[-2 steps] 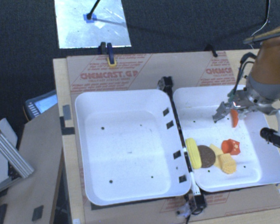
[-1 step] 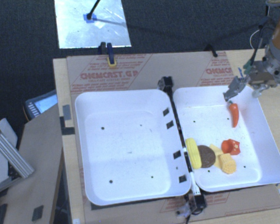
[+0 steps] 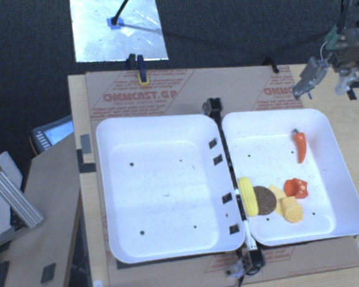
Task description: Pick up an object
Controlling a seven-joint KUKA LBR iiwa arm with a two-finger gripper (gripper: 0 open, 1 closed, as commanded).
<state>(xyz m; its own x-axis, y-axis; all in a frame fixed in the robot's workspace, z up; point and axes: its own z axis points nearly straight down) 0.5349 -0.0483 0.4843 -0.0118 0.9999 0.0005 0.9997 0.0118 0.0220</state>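
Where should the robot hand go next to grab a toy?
Probably down and toward the orange pepper. The end effector hangs above the bench, beyond the right bin's far corner, holding nothing. The pepper lies alone, nearest to it, apart from the cluster around the corn cob.

1. Gripper [image 3: 327, 80] at upper right, above the table [image 3: 181, 86], outside the right shallow white plastic bin [image 3: 338, 176].
2. Left shallow white plastic bin [image 3: 165, 191] adjoins it.
3. Right bin contents: slim orange-red pepper [image 3: 299, 146] near the far right side; yellow corn cob [image 3: 247, 197] by the left wall, touching a dark brown round disc [image 3: 265, 200].
4. Small red block [image 3: 296, 187] and yellow-orange lump [image 3: 291, 209] lie just right of the disc.
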